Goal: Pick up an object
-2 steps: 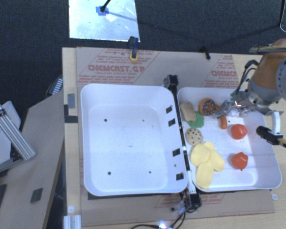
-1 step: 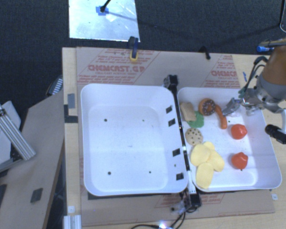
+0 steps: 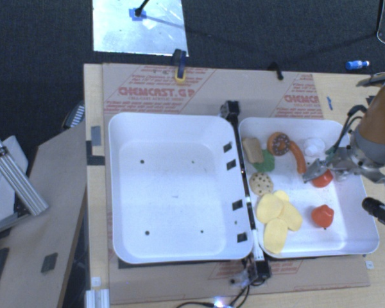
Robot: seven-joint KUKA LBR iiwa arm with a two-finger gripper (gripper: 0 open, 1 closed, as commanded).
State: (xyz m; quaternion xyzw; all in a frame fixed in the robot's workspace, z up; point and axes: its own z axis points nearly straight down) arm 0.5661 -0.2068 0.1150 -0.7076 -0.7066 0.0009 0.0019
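The bench [image 3: 199, 82] carries two white bins. The left bin [image 3: 173, 191] lies well apart from the fingers, on their far left. The right bin [image 3: 346, 239] surrounds the fingers and holds the candidate objects. The arm [image 3: 378, 124] reaches in from the right, and its gripper [image 3: 319, 171] sits low over the bin.

Whether the fingers are spread or closed cannot be determined at this resolution; no object is visibly clamped between them.

- Yellow pieces [image 3: 277, 217]: left and below the fingers.
- Orange strip [image 3: 297, 154]: just above-left.
- Red item [image 3: 321, 179]: directly beneath, apparently touching.
- Second red item [image 3: 322, 216]: below, near.

Judged progress: the approach appears complete; grasp and lift remain.
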